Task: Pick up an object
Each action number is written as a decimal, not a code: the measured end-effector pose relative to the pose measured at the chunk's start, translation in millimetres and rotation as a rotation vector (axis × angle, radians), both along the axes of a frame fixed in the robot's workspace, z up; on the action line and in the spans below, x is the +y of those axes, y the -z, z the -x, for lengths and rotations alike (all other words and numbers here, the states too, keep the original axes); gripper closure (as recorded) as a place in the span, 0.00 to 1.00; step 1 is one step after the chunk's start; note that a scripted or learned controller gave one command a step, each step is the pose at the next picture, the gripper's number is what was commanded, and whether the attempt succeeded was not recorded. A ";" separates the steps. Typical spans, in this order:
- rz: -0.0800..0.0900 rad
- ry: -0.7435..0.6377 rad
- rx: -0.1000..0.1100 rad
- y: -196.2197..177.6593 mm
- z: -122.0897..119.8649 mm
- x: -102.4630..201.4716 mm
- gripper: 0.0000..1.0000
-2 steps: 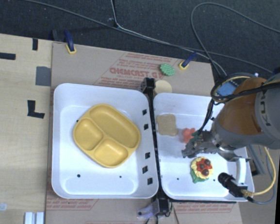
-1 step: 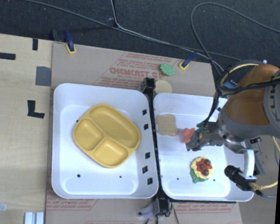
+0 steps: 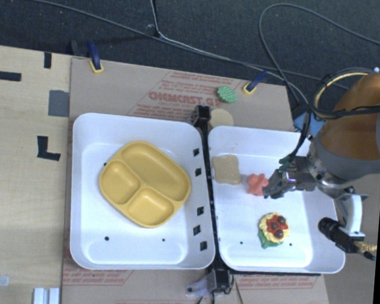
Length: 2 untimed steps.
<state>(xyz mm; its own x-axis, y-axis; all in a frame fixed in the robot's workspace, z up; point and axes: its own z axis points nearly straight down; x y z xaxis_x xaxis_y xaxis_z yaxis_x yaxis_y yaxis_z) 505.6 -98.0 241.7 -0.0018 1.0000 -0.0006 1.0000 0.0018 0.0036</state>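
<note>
In the right bin lie a tan bread-like slab, a small red piece and a round yellow-green toy with red dots. My gripper hangs low over the bin, right beside the red piece on its right side. The dark fingers blend together, so their state is unclear. Nothing is seen held.
A yellow divided plate lies in the left bin. A green dotted disc and a pale round disc sit on the cardboard behind the bins. Black cables run across the back.
</note>
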 end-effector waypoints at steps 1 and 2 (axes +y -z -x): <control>0.000 0.000 0.000 -52.5 -0.8 0.2 1.00; 0.000 -0.003 0.005 -35.5 -21.8 46.6 1.00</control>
<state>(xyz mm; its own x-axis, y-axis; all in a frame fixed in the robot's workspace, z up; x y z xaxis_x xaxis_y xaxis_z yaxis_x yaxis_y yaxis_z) 527.4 -51.5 277.1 -0.0045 1.0000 -0.0007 1.0000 0.0045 -0.0014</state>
